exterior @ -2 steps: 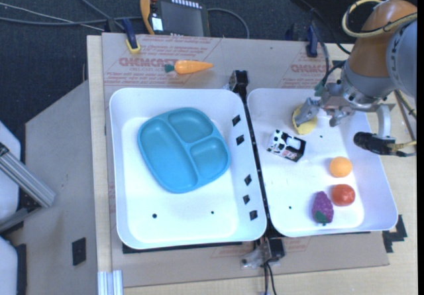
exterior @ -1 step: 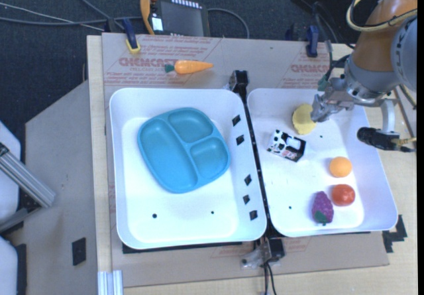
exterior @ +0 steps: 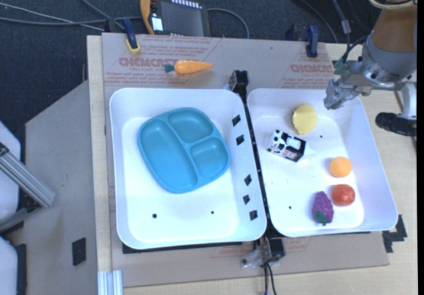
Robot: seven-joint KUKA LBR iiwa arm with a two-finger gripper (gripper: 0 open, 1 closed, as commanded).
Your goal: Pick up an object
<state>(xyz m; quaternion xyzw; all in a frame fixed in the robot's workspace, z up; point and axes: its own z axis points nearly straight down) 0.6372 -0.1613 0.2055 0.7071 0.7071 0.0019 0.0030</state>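
From above, the gripper (exterior: pixel 336 97) hangs over the right bin's (exterior: pixel 377 174) far edge with nothing visibly between its fingers; their spread seems narrow, though it is blurred. In that bin lie a yellow lemon (exterior: pixel 305 118) nearest it, a black-and-white toy cow (exterior: pixel 286 146), an orange (exterior: pixel 340 166), a tomato (exterior: pixel 343 194) and purple grapes (exterior: pixel 322 207). The left bin (exterior: pixel 126 168) holds a blue divided plate (exterior: pixel 183 148).

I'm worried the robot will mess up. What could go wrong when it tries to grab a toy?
The gripper hovers by the right bin's far rim, so it might bump that rim going down. The orange ball could roll away. The tomato and purple grapes touch, so grabbing one might nudge the other.
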